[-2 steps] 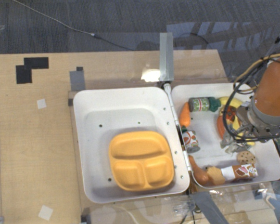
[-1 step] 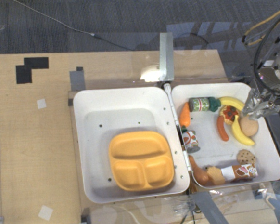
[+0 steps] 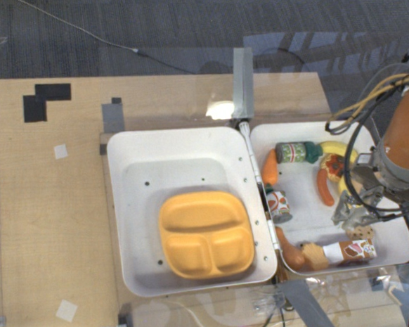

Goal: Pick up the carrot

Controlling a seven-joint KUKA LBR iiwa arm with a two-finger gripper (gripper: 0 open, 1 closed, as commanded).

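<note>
The carrot [image 3: 269,167] is a short orange cone lying at the left side of the right bin [image 3: 297,132], close to the divider, just below and left of a green bottle [image 3: 298,152]. My gripper [image 3: 352,214] hangs over the right part of that bin, well to the right of the carrot and lower in the view. Between them lies a red sausage [image 3: 325,186]. Nothing shows in the gripper's grasp.
A yellow banana [image 3: 343,157] lies by the arm. A small can [image 3: 278,205] sits below the carrot. Along the front wall are a brown bread piece [image 3: 301,254], a wrapped bar [image 3: 349,251] and a speckled cracker [image 3: 363,231]. The left bin [image 3: 130,200] holds a yellow divided plate [image 3: 206,233].
</note>
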